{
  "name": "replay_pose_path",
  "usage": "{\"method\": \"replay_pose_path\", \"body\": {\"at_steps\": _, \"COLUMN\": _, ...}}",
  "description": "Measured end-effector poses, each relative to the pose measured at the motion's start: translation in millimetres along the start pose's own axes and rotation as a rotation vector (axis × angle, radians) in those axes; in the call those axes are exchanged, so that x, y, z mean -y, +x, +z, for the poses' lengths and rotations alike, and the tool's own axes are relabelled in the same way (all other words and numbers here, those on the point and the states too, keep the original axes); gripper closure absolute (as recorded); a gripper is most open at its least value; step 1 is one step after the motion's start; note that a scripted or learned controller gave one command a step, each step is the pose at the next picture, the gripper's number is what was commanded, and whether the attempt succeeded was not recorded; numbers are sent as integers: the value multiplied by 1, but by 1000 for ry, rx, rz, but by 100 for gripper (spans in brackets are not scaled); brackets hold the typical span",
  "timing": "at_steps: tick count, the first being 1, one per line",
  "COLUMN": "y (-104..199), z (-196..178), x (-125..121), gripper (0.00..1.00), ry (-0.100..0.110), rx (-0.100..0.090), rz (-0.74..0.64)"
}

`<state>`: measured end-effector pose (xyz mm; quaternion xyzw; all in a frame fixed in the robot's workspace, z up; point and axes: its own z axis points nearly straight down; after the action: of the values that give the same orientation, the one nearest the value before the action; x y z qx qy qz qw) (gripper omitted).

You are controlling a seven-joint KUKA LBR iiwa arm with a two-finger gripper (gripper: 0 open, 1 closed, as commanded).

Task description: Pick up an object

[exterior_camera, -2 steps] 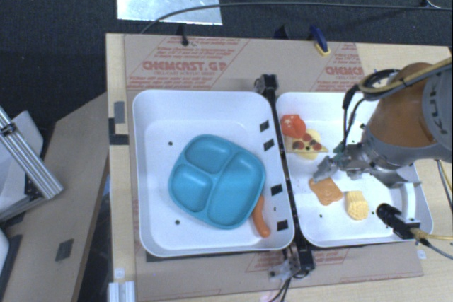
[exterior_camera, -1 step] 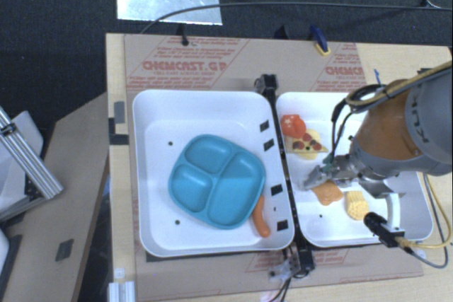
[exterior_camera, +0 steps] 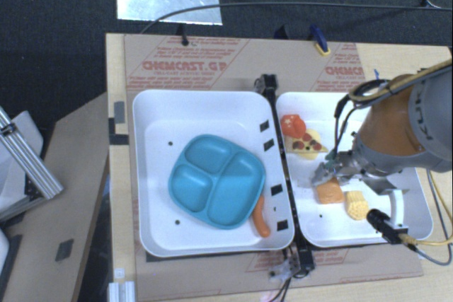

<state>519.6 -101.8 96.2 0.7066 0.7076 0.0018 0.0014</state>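
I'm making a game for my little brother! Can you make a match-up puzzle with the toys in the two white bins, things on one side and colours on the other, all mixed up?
Things:
1. divided plate
2. tomato toy
3. corn toy
4. sausage toy

Colours:
A. yellow
B. orange
C. blue
D. red

Right pairs: 1-C, 2-D, 3-A, 4-B.

The plate and sausage lie in the left bin, the tomato and corn in the right bin.
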Motion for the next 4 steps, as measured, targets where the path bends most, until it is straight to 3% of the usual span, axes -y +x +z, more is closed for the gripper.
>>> {"method": "replay_pose_path", "body": {"at_steps": 2, "y": 6, "z": -122, "x": -1, "gripper": 100, "ry": -4, "rx": 2, "rz": -3}}
{"method": "replay_pose_path", "body": {"at_steps": 3, "y": 5, "z": -137, "x": -2, "gripper": 100, "ry": 1, "rx": 1, "rz": -3}}
{"method": "replay_pose_path", "body": {"at_steps": 4, "y": 54, "z": -142, "x": -15, "gripper": 100, "ry": 1, "rx": -1, "rz": -8}}
